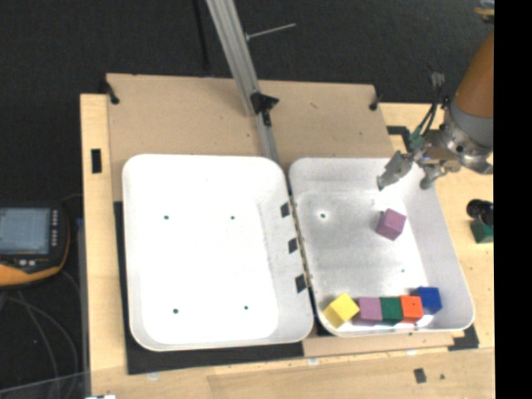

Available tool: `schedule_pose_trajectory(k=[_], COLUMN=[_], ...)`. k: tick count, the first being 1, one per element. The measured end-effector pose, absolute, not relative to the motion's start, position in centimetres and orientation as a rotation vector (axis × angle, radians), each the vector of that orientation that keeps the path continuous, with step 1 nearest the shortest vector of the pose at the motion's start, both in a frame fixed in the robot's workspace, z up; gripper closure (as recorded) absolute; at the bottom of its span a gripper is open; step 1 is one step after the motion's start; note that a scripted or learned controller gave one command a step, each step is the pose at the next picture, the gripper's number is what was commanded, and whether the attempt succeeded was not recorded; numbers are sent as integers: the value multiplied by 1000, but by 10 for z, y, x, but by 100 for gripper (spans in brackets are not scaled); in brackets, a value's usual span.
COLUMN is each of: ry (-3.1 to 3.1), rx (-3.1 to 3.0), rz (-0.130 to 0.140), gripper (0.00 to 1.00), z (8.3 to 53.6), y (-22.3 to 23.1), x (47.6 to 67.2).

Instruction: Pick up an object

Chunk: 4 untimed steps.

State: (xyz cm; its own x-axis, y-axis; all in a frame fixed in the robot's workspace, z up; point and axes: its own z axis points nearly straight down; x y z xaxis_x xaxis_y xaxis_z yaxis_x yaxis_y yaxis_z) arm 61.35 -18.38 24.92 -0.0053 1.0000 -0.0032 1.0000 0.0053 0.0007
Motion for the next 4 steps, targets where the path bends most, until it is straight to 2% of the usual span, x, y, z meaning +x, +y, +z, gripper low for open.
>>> schedule_pose_trajectory(k=[1, 3, 4], ry=[2227, 2225, 2214], rx=[2216, 2214, 2217], rz=[-2, -2, 7], gripper=[0, 0, 0], z=[93, 98, 200], y=[-116, -119, -127], x=[669, 670, 646])
